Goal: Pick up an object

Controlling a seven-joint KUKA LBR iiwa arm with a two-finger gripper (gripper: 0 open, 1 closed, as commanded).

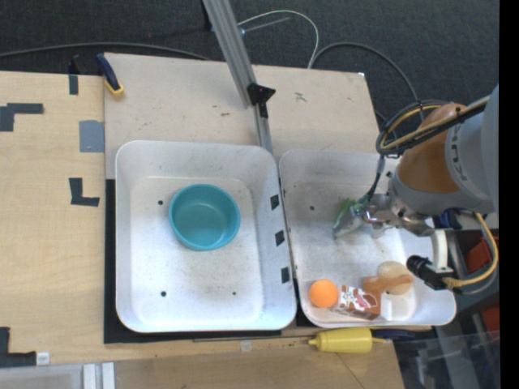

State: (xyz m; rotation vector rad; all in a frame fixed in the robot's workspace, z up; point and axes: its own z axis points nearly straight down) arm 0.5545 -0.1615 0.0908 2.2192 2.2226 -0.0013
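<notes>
1. The gripper sits low in the right bin, right of centre in the frame, reached in by the grey arm from the right edge. Its tips look set a little apart around a small greenish bit, but the view is too blurred there to tell whether they are spread or closed, or whether anything is held.

2. The things worth going for lie along the lower edge of the right bin: an orange ball at the lower left corner of that bin, a small red-and-white packet just beside it to the right, then a pale tan and white lump further right.

3. To do this step well, I would pick one thing that stands clear of its neighbours. The ball is the best choice, with bare floor above it; the bin wall is close on its left and lower sides, so the fingers should close along the upper-left to lower-right line, or risk hitting the rim.

4. The ball has no long axis and points nowhere. The packet lies flat, its long axis roughly left to right along the bin's lower wall, so it wants a grip across its short side.

5. The left bin bears a teal bowl, upright, mouth up, well apart from the gripper.
</notes>
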